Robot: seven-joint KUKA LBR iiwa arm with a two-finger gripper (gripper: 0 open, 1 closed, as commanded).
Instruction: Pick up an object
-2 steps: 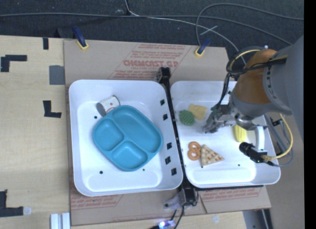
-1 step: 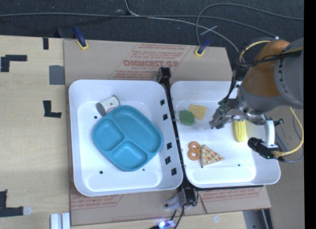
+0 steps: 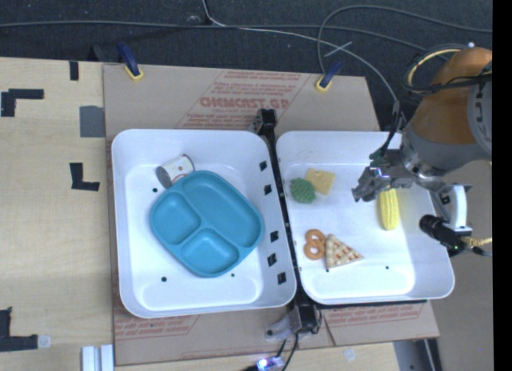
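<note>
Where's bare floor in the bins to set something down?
Right bin: bare along the near wall beyond the pizza slice, and the far strip above the cheese. Crowded around the broccoli, pretzel, corn. Left bin: blue tray fills the middle.

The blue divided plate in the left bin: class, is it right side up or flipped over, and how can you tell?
Right side up. The blue divided plate lies flat in the left bin with its three hollow compartments facing the camera, nothing in them.

Red print on the cardboard sheet (image 3: pixel 232 101) under the bins reads roughly "CHEMCAST GP"; its smaller lines are illegible.
</note>
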